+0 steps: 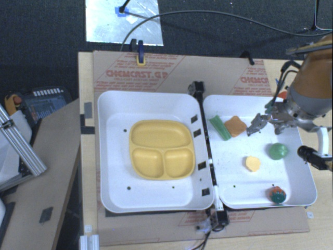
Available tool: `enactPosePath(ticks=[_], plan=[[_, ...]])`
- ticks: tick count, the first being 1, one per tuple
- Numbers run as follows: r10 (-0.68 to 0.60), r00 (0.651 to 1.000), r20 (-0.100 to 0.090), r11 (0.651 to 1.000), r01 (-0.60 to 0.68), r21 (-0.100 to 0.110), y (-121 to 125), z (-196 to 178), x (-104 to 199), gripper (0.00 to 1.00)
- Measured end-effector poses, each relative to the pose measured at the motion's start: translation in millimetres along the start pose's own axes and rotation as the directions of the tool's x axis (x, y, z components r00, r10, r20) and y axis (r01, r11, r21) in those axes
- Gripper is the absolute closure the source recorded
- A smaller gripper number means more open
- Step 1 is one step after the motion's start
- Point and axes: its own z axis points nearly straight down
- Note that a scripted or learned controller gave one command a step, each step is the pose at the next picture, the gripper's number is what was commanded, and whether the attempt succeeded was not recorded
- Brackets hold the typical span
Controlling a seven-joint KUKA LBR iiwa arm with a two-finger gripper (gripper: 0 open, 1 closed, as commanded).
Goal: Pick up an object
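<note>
Farthest to the claw's left, in the left bin [112, 155], lies a yellow divided plate [161, 149], well apart from the arm and not a likely target. In the right bin [307, 191], a green stick [219, 127] lies to the left of the claw, its long axis running slantwise from upper left to lower right, and just beside it sits an orange block [236, 125], the thing nearest the claw on that side. The claw [265, 123] hangs over the upper part of the right bin, holding nothing; its dark fingers appear spread, one reaching toward the orange block. Below the claw and a little left rests a yellow piece [252, 163]; below and slightly right sits a green ball [278, 151], near the wrist. Farther below lies a red and green ball [277, 195]. The orange block looks the handiest pick: it lies directly left of the fingertips, needing a short shift leftward and a descent.
</note>
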Motion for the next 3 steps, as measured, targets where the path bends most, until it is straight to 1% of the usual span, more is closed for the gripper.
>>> enactPosePath(ticks=[1,2,3], plan=[[-0.003,1.0,0.002,1.0,0.003,-0.013,3,-7,0,0.0],[0.0,1.0,0.002,1.0,0.001,-0.01,-2,36,-1,0.0],[0.0,1.0,0.002,1.0,0.0,-0.01,-5,84,-10,0.0]])
